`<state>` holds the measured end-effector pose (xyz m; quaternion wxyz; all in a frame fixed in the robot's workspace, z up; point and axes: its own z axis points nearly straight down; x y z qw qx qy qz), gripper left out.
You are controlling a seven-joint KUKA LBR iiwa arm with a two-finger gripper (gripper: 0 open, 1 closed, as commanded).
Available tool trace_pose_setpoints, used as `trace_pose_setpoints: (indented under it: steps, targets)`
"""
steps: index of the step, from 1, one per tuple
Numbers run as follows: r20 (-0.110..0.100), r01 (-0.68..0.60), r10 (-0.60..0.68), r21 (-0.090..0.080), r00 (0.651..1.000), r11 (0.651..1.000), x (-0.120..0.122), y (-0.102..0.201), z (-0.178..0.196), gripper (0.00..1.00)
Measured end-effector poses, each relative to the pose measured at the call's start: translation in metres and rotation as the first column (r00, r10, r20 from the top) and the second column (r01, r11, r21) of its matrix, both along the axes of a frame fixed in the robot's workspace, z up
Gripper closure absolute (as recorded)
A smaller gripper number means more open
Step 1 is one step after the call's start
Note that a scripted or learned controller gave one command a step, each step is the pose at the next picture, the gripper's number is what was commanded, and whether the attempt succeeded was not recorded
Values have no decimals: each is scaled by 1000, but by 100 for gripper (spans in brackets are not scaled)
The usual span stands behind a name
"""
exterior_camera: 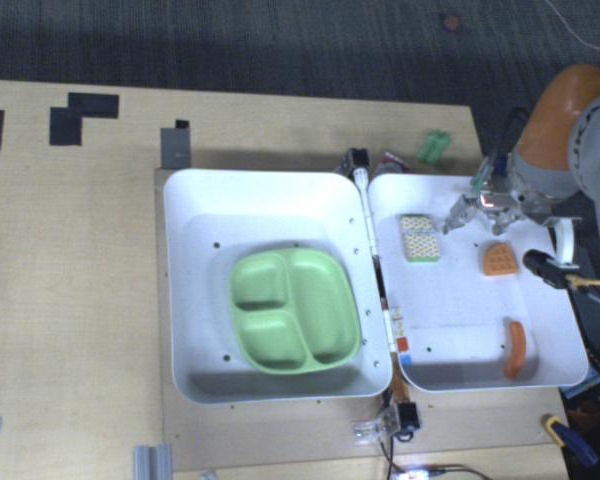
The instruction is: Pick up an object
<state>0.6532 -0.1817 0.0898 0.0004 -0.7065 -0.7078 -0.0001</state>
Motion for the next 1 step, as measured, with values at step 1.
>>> trace_pose_setpoints:
  steps: [1]
  targets:
    - [3,-3,3,1,1000,1000,-2,52,-5,0]
